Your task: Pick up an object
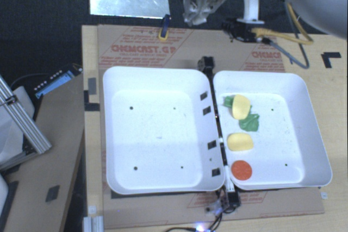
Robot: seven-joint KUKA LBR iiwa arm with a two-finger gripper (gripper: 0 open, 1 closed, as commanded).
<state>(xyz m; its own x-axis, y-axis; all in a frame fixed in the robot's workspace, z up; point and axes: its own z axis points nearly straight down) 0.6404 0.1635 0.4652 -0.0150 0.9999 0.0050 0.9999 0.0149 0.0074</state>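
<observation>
Yellow pieces, orange disc in right bin, jaws high above, grip unclear

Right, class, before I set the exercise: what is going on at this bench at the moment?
A grey robot arm is set to pick up an object, and its gripper hangs at the top of the camera view, above the bench beyond the bins and apart from every object. The right bin holds four small things along its left side: a yellow piece lying against a green piece, another yellow piece below them, and an orange disc nearest the front. Nothing has been picked up yet.
</observation>
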